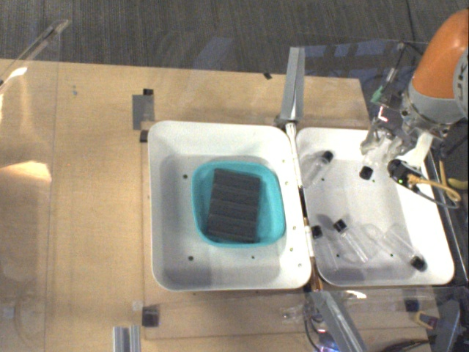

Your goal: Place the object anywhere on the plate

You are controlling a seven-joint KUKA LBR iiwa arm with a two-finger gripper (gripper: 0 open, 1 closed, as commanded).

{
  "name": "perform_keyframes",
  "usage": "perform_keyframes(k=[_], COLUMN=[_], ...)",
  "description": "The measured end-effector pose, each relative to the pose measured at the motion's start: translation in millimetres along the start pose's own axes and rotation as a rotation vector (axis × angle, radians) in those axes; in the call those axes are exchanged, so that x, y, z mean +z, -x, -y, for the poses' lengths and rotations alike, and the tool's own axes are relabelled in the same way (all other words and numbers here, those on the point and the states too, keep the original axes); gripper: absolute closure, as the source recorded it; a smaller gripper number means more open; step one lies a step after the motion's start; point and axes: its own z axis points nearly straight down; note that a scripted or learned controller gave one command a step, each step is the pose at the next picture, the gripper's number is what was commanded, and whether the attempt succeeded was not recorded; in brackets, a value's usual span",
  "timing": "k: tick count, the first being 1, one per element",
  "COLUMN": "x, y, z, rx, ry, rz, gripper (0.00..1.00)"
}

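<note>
A dark grey ribbed block (234, 204) lies flat on the teal plate (275, 215), which sits in the middle of the left white bin (165, 218). The block rests fully within the plate's rim, slightly tilted. My gripper (382, 147) hangs over the far right part of the right bin (432, 233), under the arm's orange band (443, 53). It is well away from the plate and the block, and nothing shows in its grasp.
The right bin holds several small black pieces (339, 226) and some clear plastic items (366, 244). A grey metal post (293, 86) stands at the far end between the two bins. A yellow cable (432, 184) runs by the gripper at the right edge.
</note>
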Motion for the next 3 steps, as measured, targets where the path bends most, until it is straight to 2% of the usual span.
perform_keyframes(k=[1,2,3], x=[59,10,10], y=[-17,-80,-80], z=[78,122,122], rx=[-0.26,-0.454,-0.454], ry=[-0.005,0.0,0.0], rz=[-0.001,-0.003,-0.003], gripper=[1.0,1.0,0.0])
